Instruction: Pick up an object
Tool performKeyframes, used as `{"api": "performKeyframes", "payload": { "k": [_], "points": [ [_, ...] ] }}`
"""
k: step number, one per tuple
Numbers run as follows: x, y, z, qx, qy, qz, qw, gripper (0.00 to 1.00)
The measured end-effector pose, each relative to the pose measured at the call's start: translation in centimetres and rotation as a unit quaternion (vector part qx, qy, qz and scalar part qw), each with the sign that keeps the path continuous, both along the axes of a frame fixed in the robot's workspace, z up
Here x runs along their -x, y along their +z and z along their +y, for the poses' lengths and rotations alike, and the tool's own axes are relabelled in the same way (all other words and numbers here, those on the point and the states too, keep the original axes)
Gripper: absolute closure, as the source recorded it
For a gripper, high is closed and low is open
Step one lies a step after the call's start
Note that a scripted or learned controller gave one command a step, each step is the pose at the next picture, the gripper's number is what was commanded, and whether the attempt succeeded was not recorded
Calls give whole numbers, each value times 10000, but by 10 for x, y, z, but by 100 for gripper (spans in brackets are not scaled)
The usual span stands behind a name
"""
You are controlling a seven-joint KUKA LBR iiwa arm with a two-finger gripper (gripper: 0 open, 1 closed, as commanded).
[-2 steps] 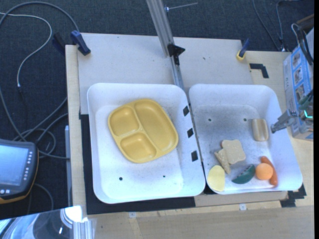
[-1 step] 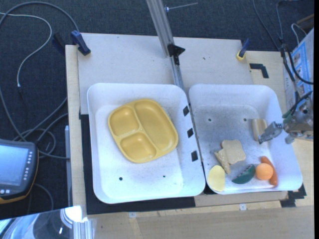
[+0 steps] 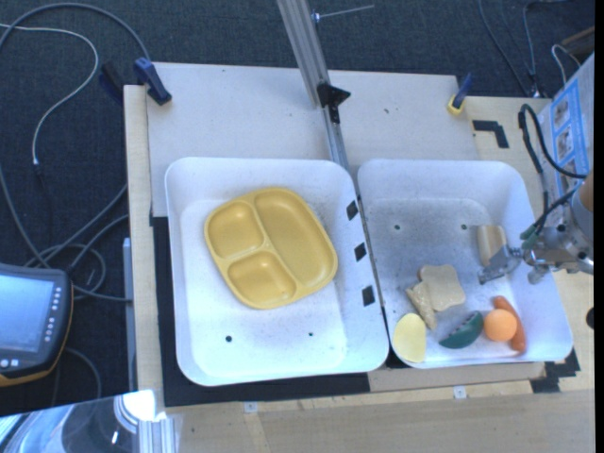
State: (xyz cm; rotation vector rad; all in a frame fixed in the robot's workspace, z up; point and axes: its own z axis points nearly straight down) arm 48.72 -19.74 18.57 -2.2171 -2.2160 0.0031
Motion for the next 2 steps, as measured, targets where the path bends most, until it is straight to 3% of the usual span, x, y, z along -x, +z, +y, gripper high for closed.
{"api": "performKeyframes", "payload": {
  "k": [1,2],
  "points": [
    [3,-43,2,-2,1,1,10000,0],
    [0,-29,1,14,9,-41,10000,100]
  ]
}}
